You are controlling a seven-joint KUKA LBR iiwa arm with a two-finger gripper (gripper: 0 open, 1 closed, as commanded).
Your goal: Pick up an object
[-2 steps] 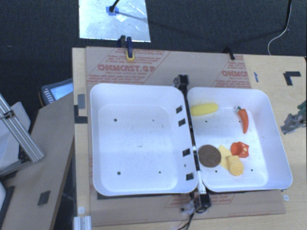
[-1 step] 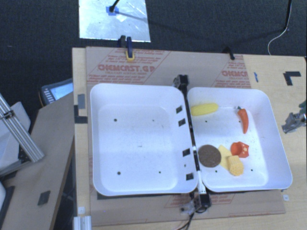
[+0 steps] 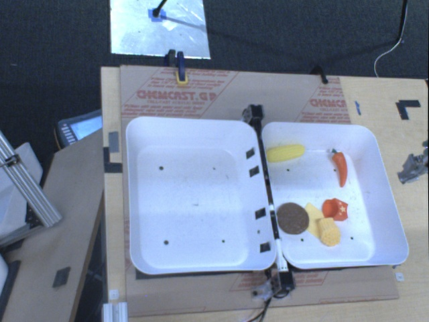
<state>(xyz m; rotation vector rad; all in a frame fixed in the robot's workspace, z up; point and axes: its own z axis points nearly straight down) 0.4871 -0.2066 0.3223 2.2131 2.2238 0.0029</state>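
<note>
The right bin (image 3: 382,180) holds several small food toys. A yellow corn cob (image 3: 285,153) lies near its back left corner, and a red chili pepper (image 3: 340,168) lies to the right of it. Toward the front sit a brown round patty (image 3: 292,218), a pale yellow wedge (image 3: 314,212), a red piece (image 3: 335,208) and a short yellow corn chunk (image 3: 328,231), all packed close together. My gripper (image 3: 413,167) shows as a small grey shape at the far right, outside the right bin's rim and apart from every object.
The left bin (image 3: 194,193) stands beside the right one, joined by a black clip strip (image 3: 265,186). Both rest on a cardboard sheet (image 3: 221,92) on the bench. A metal plate (image 3: 159,17) lies beyond the bench, and an aluminium rail (image 3: 27,186) stands at the left.
</note>
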